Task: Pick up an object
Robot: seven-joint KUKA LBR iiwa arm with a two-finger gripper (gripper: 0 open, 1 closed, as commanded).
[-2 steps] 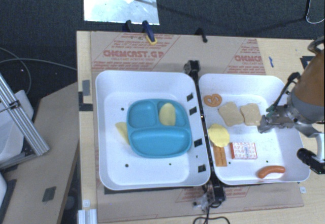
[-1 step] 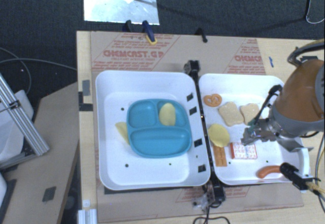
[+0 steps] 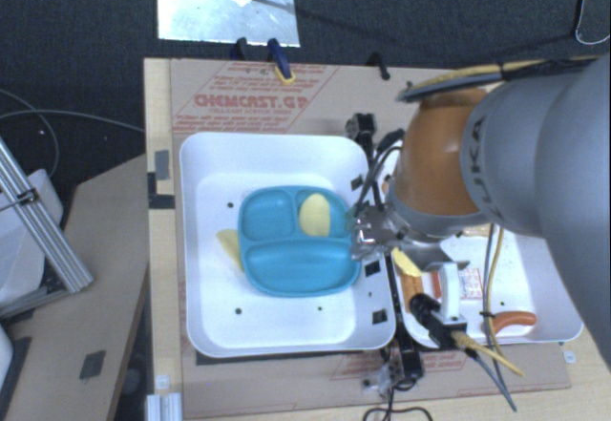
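1. Jaws point(image 3: 368, 240): sit at the right rim of the left bin point(image 3: 205, 219), hidden under the wrist; can't tell if spread or pressed together. Nothing seen pinched.
2. Key relation: blue tray point(image 3: 291, 257) lies just left of the jaws, its right edge touching or nearly so. Long axis runs roughly left-right in view.
3. Yellow egg-shaped obj point(image 3: 315, 215) sits in the tray's upper-right compartment, up-left of the jaws, near. Likely easiest pick.
4. Pale yellow piece point(image 3: 229, 247) pokes out from under the tray's left edge, far side from the jaws.
5. Right bin point(image 3: 563, 328): orange obj point(image 3: 513, 321), mostly covered by the arm.
6. Text: cardboard point(image 3: 239, 94) on the bench reads "CHEMCAST GP", red print. Arm lettering partly visible, not legible.
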